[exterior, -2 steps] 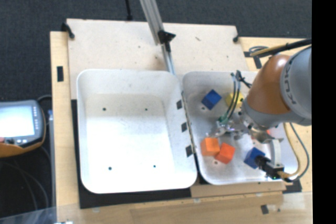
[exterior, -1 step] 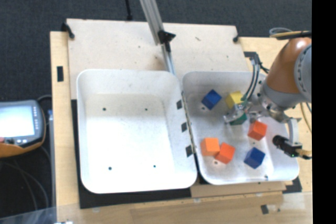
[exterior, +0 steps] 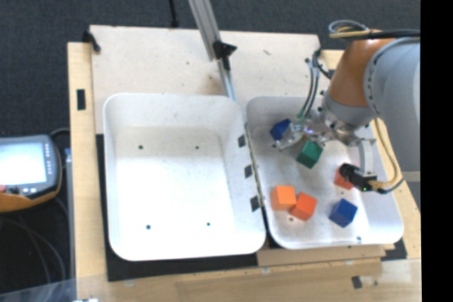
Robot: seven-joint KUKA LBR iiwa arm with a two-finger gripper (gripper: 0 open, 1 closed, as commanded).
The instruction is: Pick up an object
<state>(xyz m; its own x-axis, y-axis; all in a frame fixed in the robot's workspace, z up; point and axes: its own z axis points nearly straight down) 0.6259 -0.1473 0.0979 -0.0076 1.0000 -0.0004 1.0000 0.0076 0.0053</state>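
The gripper is seen low in the right bin. A green block is found right under it, touching it, but whether the fingers are open or shut cannot be told. A blue block is seen just beside it.

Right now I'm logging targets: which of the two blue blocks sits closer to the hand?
The blue block at the right bin's upper left, just beside the hand. The other blue block lies near the bin's front edge, well away.
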